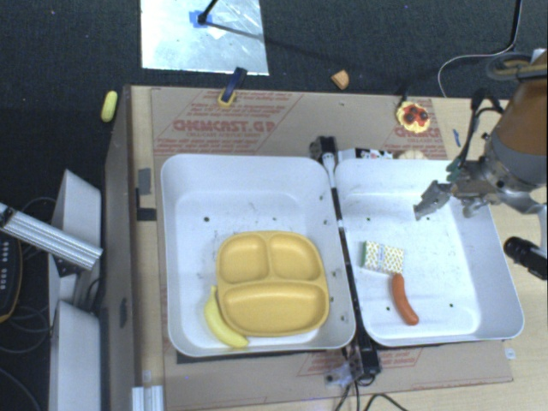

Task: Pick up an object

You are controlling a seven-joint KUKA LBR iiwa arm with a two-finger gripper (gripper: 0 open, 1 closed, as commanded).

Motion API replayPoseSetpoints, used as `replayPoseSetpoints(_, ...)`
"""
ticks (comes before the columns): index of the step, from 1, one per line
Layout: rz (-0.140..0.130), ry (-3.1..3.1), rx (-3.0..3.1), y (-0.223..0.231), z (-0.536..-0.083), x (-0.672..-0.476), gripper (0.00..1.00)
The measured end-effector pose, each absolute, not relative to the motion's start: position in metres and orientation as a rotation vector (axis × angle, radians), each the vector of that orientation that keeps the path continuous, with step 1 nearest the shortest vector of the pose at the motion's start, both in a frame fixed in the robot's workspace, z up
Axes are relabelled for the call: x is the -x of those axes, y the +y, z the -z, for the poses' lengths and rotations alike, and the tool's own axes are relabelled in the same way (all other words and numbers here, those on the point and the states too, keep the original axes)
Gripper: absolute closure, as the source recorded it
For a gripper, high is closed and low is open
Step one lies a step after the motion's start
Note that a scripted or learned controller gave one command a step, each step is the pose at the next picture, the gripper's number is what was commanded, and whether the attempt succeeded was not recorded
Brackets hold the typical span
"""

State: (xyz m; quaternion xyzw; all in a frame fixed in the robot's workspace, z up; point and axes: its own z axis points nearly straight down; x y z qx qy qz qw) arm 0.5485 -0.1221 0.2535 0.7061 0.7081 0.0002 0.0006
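Looking into the right bin (492, 311), you see the sausage (405, 299) near its front edge, long axis running from the bin's middle toward the front right corner. The gripper (449, 202) hangs open above the back right corner, holding nothing.

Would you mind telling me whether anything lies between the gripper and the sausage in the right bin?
Nothing visible blocks it. The gripper hovers at the right bin's upper edge; the sausage lies lower down, with the small patterned packet beside it, left of a direct line.
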Motion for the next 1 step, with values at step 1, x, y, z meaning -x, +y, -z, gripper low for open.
replayPoseSetpoints(1, 0.0, 2.222, -2.221, -0.122, -0.1744, -0.4864, 0.0)
